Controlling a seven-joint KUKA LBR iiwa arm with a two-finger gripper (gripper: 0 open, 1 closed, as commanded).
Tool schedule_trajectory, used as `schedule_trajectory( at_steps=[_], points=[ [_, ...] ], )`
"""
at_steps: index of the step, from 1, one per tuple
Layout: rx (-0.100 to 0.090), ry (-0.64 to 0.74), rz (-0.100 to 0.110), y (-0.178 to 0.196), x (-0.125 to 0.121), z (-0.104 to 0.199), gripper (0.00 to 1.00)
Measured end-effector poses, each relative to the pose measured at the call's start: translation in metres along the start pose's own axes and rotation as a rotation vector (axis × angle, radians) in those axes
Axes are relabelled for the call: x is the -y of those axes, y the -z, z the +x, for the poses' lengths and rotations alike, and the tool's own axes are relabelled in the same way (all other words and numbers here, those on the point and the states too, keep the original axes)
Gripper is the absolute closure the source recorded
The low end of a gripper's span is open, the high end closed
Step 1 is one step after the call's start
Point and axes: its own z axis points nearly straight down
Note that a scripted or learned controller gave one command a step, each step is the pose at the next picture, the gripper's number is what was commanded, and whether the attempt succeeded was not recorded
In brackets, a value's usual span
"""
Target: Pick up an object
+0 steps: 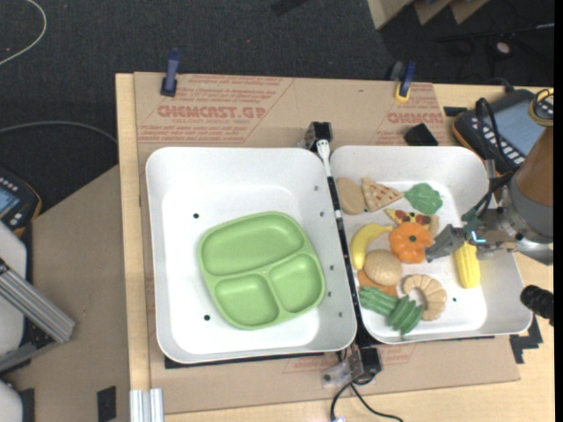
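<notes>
The toy food lies heaped in the right bin (501, 310): an orange pumpkin (411, 242) at the middle, a yellow banana (362, 243) to its left, a corn cob (467, 265) to its right. The end effector (445, 242) hangs low just beside the pumpkin; whether it grips cannot be told. The left bin (167, 236) holds a green divided plate (259, 268).

Pincer (442, 241) low in right bin (475, 167) — beside orange pumpkin (411, 243)
</notes>
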Motion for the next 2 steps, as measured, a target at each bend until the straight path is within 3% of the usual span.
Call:
schedule_trajectory(
  at_steps=[1, 2],
  points=[
    [-0.002, -0.001, 0.003, -0.115, 0.006, 0.030, 0.00],
    [0.006, -0.004, -0.006, -0.062, 0.005, -0.022, 0.00]
  ],
)
